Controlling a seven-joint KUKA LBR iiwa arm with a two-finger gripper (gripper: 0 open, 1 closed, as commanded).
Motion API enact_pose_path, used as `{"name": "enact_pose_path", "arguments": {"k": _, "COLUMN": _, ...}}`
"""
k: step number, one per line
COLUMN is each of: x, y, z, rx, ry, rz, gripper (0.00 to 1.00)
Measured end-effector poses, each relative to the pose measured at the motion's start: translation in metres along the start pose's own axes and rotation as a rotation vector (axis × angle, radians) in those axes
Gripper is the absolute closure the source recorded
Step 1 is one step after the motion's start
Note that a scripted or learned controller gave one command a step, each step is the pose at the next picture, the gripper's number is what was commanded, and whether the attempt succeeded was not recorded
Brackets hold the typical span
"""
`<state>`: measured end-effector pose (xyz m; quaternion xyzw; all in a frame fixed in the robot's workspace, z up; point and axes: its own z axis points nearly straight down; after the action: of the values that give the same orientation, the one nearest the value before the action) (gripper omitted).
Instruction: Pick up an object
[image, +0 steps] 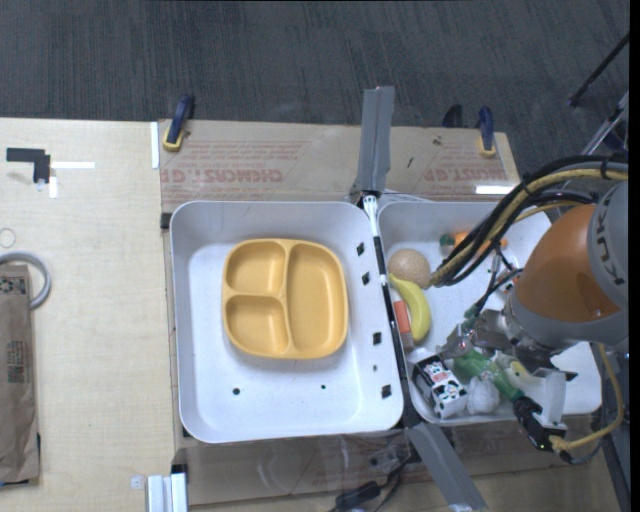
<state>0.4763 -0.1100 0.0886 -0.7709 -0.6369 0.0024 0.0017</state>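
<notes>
Claw (478, 345) sits low in the right bin (400, 215), near its front edge, above a jumble of small items. Whether it grips anything cannot be told; wrist and cables mask it. A banana (416, 305) and a round ball (408, 265) lie by the bin's left wall. Best to lift slowly and straight.

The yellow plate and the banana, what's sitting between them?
In the camera view, the white walls where the two bins meet run between the yellow plate and the banana; an orange-red item lies right beside the banana.
</notes>
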Motion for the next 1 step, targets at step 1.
{"name": "enact_pose_path", "arguments": {"k": 1, "x": -0.0001, "y": 0.0021, "z": -0.0076, "rx": -0.003, "ry": -0.001, "rz": 0.000, "gripper": 1.00}}
